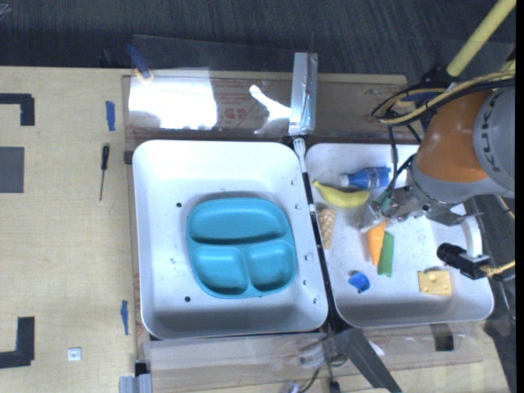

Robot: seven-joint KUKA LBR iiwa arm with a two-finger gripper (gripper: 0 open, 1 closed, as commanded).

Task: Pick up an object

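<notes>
Gripper (383,210) low in right bin (475,305), between banana (341,195) and carrot (375,241). State of grip: cannot tell. Nothing seen lifted; carrot, green stick (386,254), cheese (435,282) lying on bin floor. Pick judged not yet done.

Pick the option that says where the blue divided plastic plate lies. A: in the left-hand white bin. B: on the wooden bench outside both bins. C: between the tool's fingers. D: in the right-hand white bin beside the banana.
A: the blue divided plastic plate lies flat on the floor of the left-hand white bin, while the yellow banana lies in the right-hand white bin.
</notes>
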